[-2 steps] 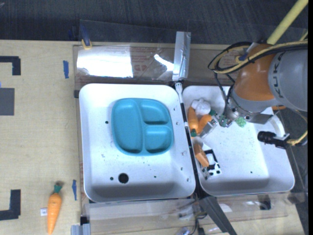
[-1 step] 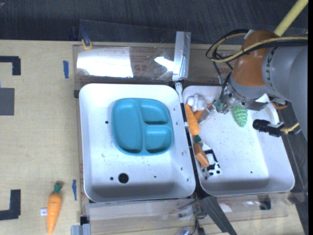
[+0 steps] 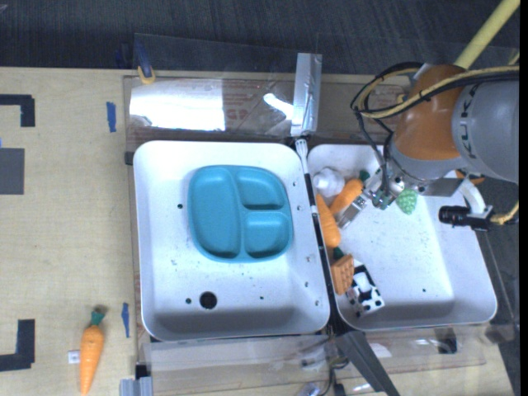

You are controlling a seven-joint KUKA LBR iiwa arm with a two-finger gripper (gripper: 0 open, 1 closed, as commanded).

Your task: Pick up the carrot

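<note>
Pale wooden counter (image 3: 58, 246), two shallow white bins (image 3: 396, 295). Orange plastic carrot (image 3: 347, 195) just at nine o'clock from jaws (image 3: 373, 198), long axis two-to-eight; jaw state: cannot tell.

The arm (image 3: 487, 130) is a thick, rounded grey body with smooth casing, and part of a dark lettered marking shows on its side. Just above the wrist sits a glossy orange band (image 3: 429, 114), domed and wide. Thin black cables (image 3: 384, 97) loop out from the band's far left side and curve back along it. Below the band the end effector (image 3: 375, 198) is a small cluster of silvery metal and dark parts.
</note>
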